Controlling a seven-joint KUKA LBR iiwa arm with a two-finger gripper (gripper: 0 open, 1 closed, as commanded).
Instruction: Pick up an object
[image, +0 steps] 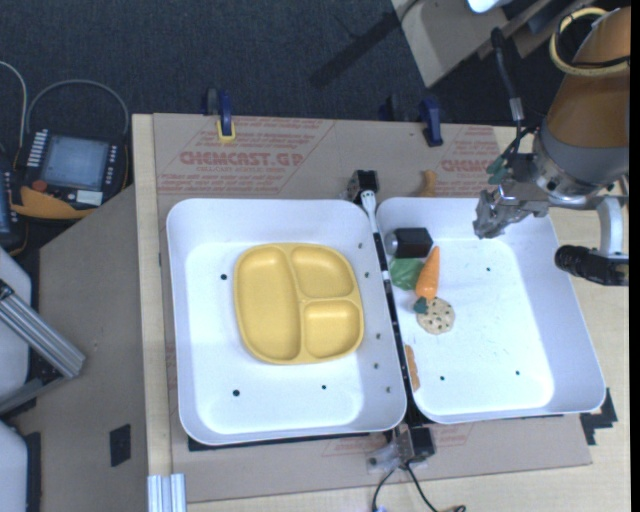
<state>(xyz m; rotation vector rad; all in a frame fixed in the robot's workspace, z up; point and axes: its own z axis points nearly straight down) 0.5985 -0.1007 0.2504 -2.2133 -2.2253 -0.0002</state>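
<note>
2 white bins sit side by side on the counter (300, 140), which is covered with brown board. At the near edge, a small clip with wires (405, 450) sits between the 2 bins.

The left bin (200, 400) holds 1 yellow plate (298, 301) with 3 parts. The plate lies flat in the middle of that bin.

The right bin (520, 380) holds a few small toys, all close to its left wall. Nearest is a round cookie (436, 317) with dark dots. Just behind it lies an orange carrot (429, 272), tilted, with its thin tip touching or almost touching the cookie. A green leafy bit (405, 272) sits just to the left of the carrot. A little black block (411, 242) is right behind the green bit.

Farther back, the tool (490, 218) hangs over the back edge of the right bin, well apart from the toys. It is grey and dark, and nothing is between its tips. I cannot tell if it is released or clenched. The grey arm with its orange band (590, 95) rises up behind it on the right.

2 blue clamps (225, 110) grip the far edge of the board. A small screen box (75, 160) sits far off to the left.
</note>
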